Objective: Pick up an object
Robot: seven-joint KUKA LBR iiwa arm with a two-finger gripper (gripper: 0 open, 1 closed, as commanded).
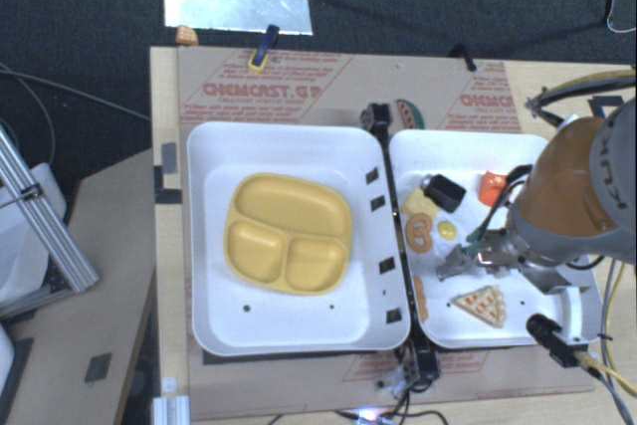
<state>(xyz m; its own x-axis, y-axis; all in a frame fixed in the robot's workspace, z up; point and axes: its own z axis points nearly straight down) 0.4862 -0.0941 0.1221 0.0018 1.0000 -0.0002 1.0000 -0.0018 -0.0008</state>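
In the right bin (438,146), your gripper (460,263) hangs with its fingers apart and nothing between them, poised just left of the pizza slice (480,305) and near the pretzel (419,232), ready to drop onto something.

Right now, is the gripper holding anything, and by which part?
Nothing is visibly held. The gripper hangs over the right bin, above the pizza slice and beside the pretzel, with no item between its fingers.
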